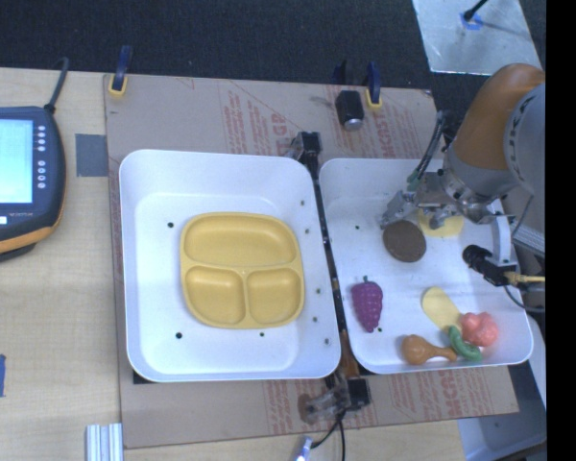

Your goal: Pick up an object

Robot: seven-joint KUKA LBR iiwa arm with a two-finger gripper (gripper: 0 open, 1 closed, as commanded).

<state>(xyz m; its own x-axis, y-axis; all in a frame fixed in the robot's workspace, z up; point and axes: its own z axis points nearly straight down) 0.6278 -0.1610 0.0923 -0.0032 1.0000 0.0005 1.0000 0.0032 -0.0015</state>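
Gripper (424,209) low in the right bin (365,349), just beside the brown disc (404,242); open or shut, cannot tell

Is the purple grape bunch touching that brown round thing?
Apart. The camera view shows bare white bin floor between the purple grape bunch and the brown round thing, which lies higher up near the gripper.
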